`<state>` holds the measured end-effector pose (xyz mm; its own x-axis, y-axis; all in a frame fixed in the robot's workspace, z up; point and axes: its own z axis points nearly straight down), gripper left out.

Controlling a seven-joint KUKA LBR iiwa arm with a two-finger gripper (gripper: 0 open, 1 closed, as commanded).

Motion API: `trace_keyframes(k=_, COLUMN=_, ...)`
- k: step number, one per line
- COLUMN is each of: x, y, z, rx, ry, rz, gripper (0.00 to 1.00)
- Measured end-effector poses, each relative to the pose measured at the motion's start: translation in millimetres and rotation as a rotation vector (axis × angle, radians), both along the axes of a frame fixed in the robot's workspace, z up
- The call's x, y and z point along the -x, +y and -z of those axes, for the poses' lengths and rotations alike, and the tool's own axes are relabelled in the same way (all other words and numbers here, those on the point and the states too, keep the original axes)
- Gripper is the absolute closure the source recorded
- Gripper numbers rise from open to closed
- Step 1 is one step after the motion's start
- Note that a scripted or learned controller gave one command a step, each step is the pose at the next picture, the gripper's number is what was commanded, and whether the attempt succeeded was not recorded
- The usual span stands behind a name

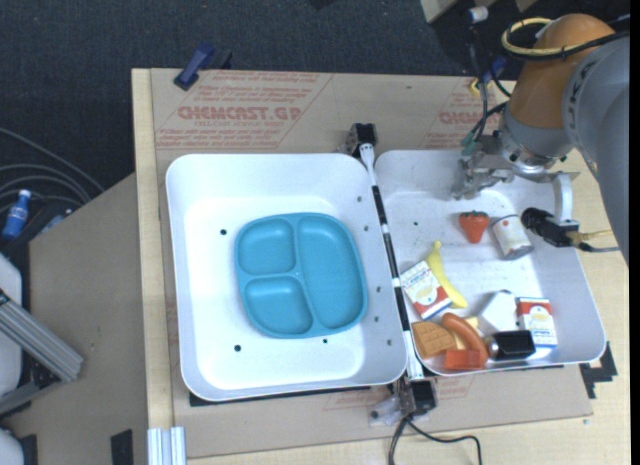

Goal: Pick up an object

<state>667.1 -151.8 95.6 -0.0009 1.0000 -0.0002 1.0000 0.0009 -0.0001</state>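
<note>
My gripper [476, 179] hangs over the far part of the right bin [570, 288], with the grey arm and its orange band up and to the right. Just below it, apart from it, lies a small red strawberry [474, 225]. Next to that, on the right, a silver can [511, 236] rests on its side. Nothing shows in the gripper.
Toward the near side of the right bin lie a yellow banana [447, 275], a small carton [425, 289], a sausage [463, 331], a bread slice [430, 338], a black block [513, 344] and another carton [539, 321]. A blue divided plate [300, 273] sits in the left bin [200, 203].
</note>
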Motion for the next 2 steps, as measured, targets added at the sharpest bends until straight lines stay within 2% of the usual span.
trace_keyframes(k=1, x=0.1, y=0.0, z=0.3, rx=0.0, ry=0.0, rz=0.0, gripper=0.0)
trace_keyframes(k=2, x=0.7, y=-7.9, z=10.9, rx=0.0, ry=0.001, rz=0.002, gripper=0.0)
